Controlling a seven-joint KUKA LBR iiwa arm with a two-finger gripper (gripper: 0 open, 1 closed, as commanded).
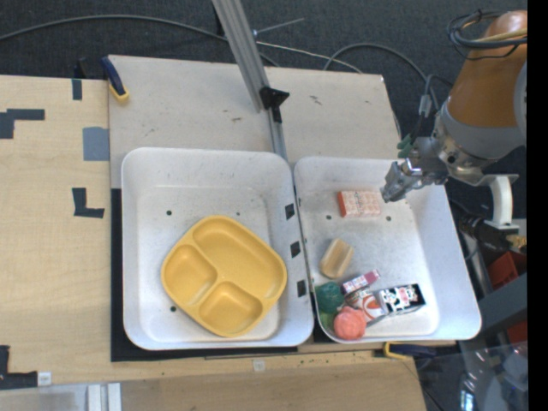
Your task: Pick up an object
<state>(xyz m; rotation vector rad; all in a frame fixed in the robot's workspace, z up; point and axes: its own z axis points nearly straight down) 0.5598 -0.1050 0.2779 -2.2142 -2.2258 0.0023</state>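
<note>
Camera view: the gripper (396, 183) is seen low over the right bin (445, 229), just beside the pink box (359, 203), presumably lined up for a grasp. Whether the jaws are apart cannot be told; nothing is seen between them.

yellow tray (224, 274), white bins (145, 171), black-and-white spotted carton (399, 298)

We are looking at robotics lab, not home. Plywood bench (214, 101) sitting on dark carpet (360, 7), black cables (377, 54) trailing across floor. Aluminium strut (244, 50) rising from bench. Tape marks (86, 199) sticking to wood surface. Industrial arm (488, 92) reaching over two white bins (137, 229) holding toy-like test items.
</note>
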